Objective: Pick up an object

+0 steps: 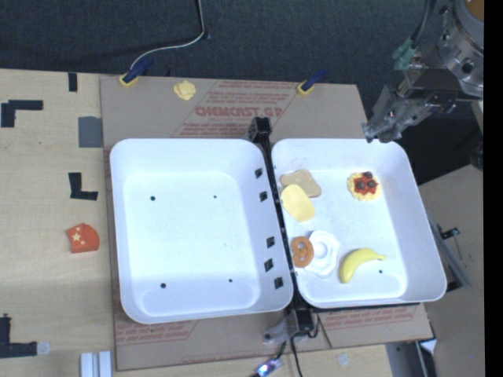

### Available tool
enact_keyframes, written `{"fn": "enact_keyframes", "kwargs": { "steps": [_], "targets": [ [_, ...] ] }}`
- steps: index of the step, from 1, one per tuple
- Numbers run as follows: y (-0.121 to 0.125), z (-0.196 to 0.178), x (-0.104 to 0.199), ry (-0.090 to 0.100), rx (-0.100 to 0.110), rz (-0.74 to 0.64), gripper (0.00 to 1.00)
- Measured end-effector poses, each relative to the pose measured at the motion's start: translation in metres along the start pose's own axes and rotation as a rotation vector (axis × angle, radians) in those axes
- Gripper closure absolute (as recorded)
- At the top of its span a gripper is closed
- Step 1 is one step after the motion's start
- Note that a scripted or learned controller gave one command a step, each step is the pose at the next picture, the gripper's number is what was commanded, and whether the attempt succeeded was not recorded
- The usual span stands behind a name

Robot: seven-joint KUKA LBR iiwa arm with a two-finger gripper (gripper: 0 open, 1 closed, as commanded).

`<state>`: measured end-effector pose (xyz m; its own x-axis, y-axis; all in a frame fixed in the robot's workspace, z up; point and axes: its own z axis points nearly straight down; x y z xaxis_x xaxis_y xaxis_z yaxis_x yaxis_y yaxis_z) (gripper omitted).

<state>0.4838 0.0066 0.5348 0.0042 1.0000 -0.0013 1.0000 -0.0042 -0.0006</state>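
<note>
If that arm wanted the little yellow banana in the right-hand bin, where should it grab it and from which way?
Probably across the thick middle of the banana, coming straight down from above. It lies flat on the floor of the right bin, curved, with bare floor on both long sides, so the fingers could straddle its narrow width. Its thin tip points right and looks easier to slip off. The gripper is at the bin's upper rim.

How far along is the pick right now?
Nothing looks done yet: the end effector hangs above the right bin's far rim with nothing seen between its fingers. The banana, tart and pretzel lie in that bin. Left: descend, grasp one, lift.
</note>
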Motion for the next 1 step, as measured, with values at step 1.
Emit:
{"fn": "enact_keyframes", "kwargs": {
  "steps": [1],
  "targets": [
    [0.0001, 0.0002, -0.0547, 0.0, -0.001, 0.0, 1.0]
  ]
}}
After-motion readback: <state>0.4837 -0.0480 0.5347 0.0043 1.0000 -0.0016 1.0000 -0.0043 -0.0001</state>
